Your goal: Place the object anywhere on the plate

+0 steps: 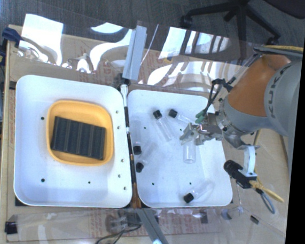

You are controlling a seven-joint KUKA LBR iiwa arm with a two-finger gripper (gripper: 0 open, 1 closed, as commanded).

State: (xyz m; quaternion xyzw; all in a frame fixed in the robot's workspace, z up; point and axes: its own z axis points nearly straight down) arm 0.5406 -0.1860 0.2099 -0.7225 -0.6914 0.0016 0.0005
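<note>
Arm (pixel 262 92): grey w/ orange band, comes in from right edge of frame, wrist over upper right part of right bin.
Gripper (pixel 189 137): low over right bin, centre-right of frame. Can't tell from this view how its tips are set, metal parts blur together.
Object: clear plastic tube (pixel 190 152), just below gripper tip, lying in right bin, seems touching or nearly touching the tip; can't tell if it is held.
Other tubes: another clear tube w/ black cap (pixel 162 124) in upper left of right bin; another (pixel 198 192) near bin's lower edge, black cap at its left end.
Loose caps: small black cap (pixel 172 114) near top of right bin; two more (pixel 137 150) (pixel 139 167) by its left wall.
Right bin (pixel 151 191): white, shallow, centre of frame.
Left bin (pixel 24 176): white, left half of frame, touching right bin along the middle.
Plate (pixel 57 109): yellow, rounded square, mid left bin, dark ribbed insert (pixel 79 137) in it. Well apart from object.
</note>
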